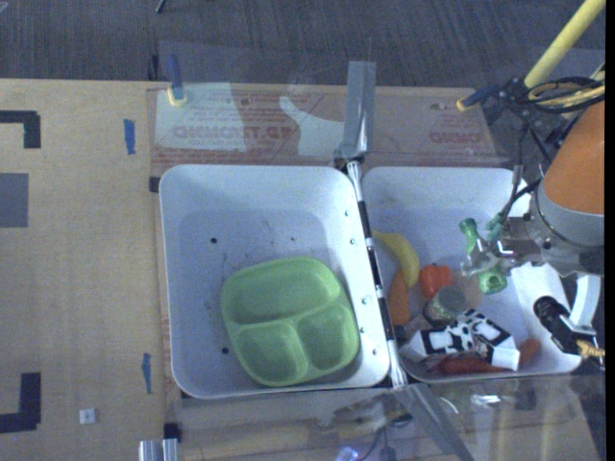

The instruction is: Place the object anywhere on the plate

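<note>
Two shallow white bins sit side by side on the counter in the camera view. The left bin [183, 257] carries a light green, three-compartment plastic plate [288, 320], nothing lying on it. The right bin [423, 195] holds the candidates bunched along its near-left side: a yellow banana [401, 254], an orange-red round piece [434, 279] and a black-and-white patterned carton [468, 339]. The hand [485, 257] hangs low over that cluster, probably to pick one; whether it is apart or clamped cannot be told.
</note>
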`<state>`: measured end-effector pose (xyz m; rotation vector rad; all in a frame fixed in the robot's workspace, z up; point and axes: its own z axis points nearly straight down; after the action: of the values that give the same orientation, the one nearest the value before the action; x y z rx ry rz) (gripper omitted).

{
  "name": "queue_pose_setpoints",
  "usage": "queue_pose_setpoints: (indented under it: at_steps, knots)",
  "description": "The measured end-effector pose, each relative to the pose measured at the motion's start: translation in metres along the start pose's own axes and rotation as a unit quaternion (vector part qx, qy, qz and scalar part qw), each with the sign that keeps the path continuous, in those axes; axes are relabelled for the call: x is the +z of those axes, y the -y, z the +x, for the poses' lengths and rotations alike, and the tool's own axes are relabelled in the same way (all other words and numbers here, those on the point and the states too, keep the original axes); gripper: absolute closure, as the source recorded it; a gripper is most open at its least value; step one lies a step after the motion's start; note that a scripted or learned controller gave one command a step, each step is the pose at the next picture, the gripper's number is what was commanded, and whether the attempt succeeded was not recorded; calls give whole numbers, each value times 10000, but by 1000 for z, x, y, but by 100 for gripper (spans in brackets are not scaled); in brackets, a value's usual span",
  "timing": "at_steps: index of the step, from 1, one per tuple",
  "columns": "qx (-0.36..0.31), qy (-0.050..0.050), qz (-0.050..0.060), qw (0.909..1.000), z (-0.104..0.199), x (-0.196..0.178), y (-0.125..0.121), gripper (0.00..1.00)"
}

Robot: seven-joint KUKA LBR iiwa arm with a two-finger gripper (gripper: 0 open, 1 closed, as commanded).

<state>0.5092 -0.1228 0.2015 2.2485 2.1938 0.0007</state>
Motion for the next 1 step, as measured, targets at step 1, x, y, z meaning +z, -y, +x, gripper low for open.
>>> queue_pose_setpoints:
  at_steps: [1]
  knots:
    - [-1856,7,-10,9826,47,-76,24,100]
